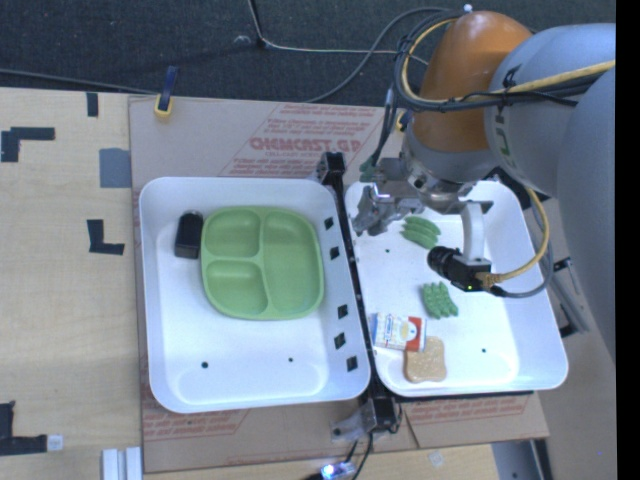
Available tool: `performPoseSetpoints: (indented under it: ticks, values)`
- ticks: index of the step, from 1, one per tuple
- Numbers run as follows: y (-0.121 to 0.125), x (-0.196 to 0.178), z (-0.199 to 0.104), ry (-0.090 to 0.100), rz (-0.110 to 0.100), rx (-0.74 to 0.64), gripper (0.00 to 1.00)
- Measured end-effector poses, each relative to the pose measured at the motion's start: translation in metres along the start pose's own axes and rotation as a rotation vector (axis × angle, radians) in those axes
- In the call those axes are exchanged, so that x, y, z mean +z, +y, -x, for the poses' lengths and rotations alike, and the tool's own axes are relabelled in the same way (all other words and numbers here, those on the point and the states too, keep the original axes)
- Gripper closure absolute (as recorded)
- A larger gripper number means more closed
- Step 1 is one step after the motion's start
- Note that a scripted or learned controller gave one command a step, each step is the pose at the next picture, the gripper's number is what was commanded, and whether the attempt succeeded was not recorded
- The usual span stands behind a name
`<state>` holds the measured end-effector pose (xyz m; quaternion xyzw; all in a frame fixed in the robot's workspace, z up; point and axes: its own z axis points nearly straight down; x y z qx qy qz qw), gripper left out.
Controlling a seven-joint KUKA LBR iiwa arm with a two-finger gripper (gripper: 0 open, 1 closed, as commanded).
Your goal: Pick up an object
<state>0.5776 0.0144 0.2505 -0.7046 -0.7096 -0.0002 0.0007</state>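
Two green leafy pieces, upper one lying diagonally, tool beside it.

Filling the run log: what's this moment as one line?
two-finger gripper: low in right white bin | nearest: green leafy toy | held: nothing seen | left bin: green divided plate

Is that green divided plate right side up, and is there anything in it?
Right side up and empty: the green plate in the left bin shows three bare compartments facing up.
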Motion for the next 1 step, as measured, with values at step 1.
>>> performPoseSetpoints:
  ticks: [1]
  values:
    - [0.0093, 0.009, -0.0413, -0.002, -0.001, 0.002, 1.0]
